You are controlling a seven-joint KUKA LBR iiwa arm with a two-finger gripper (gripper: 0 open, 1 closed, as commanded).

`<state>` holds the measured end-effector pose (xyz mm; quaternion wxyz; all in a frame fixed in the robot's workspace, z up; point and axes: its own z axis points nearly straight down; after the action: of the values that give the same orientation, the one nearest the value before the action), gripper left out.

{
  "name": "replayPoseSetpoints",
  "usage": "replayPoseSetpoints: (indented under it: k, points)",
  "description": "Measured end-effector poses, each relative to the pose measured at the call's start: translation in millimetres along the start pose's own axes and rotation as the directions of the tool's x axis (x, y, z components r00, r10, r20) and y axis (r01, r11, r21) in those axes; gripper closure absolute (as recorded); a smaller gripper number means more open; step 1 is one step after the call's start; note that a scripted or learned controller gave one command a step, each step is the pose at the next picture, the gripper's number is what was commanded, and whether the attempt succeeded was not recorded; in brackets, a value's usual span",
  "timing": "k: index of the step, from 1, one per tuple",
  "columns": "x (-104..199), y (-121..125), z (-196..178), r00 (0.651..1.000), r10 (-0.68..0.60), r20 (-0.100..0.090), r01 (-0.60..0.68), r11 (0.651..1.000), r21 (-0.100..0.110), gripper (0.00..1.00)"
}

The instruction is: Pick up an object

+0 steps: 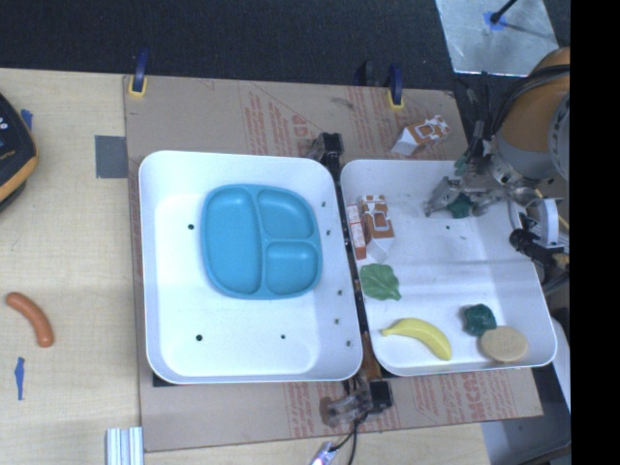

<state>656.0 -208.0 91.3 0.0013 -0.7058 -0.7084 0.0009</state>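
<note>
- The claw point(465, 194) hangs low over the far end of the right bin point(441, 260). I cannot tell if it is open or closed, or if it has anything in it.
- A small dark green bit point(462, 205) shows right under the claw. It is too small to say what it is.
- The other toys lie well away from the claw, toward the near end of the same bin.
- The banana point(418, 338) looks light and hard. It is smooth and curved, so it could slip. I would grab it across the fat middle.
- The green leafy toy point(380, 282) sits nearer the claw than the banana, by the bin's inner wall. It looks soft and squashy, so a pinch from the top should work.
- The tan round cookie point(503, 344) lies flat and looks thin. That makes it hard to get under.
- The dark green lump point(478, 318) touches the cookie, so grabbing one may bump the other.
- The snack packet point(374, 219) leans on the inner wall, off to the claw's side. It looks light and crinkly.
- The bin floor is white, smooth and flat, so toys could slide when pushed.
- There is bare floor between the claw and the toys, so there is room to come down. The walls are low but crowd the toys at the edges.
</note>
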Motion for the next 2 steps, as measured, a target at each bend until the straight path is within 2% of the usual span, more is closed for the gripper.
replayPoseSetpoints:
  k: [1, 2]
  points:
    - [-4.4, 0.5, -76.2, 1.000, 0.001, 0.001, -0.001, 1.000, -0.003, 0.00]
    - [-4.7, 0.4, -86.2, 1.000, -0.002, 0.001, 0.002, 1.000, -0.001, 1.00]
